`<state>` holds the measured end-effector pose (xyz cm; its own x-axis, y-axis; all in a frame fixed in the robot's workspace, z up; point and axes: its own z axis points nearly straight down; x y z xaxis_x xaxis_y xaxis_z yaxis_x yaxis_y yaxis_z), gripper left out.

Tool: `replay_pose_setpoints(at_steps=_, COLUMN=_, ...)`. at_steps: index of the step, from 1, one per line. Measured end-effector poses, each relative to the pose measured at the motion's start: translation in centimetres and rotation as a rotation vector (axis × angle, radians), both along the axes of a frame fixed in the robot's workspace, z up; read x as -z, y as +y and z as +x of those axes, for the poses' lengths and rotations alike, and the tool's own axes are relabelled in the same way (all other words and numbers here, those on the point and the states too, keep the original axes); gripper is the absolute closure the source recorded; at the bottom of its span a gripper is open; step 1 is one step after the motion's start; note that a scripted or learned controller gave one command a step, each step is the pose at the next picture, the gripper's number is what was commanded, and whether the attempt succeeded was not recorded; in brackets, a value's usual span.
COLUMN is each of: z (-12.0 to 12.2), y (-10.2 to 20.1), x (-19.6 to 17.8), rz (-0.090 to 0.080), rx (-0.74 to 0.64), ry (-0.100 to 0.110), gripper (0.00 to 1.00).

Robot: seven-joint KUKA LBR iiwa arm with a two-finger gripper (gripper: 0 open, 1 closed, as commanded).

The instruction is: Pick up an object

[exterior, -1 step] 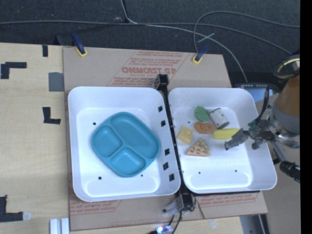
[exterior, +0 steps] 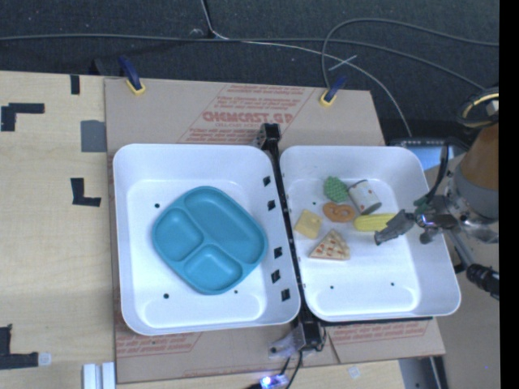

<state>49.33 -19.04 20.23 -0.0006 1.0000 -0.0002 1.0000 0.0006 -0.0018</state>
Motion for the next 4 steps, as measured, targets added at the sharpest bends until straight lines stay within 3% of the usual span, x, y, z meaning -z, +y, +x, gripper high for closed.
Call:
replay_pose_setpoints(at_steps=2, z=1.2, y=1.6, x=10.6, rz=0.000, rx=0.000, ry=0.001, gripper=0.00)
replay_pose_setpoints(at_steps=3, z=1.3, y=1.6, x=11.4, rz=0.000, rx=0.000, ry=-0.003, gripper=0.00)
replay_pose_setpoints(at_steps=4, z=1.5, y=1.7, x=10.3, rz=0.002, rx=-0.001, ry=-0.009, gripper=1.00)
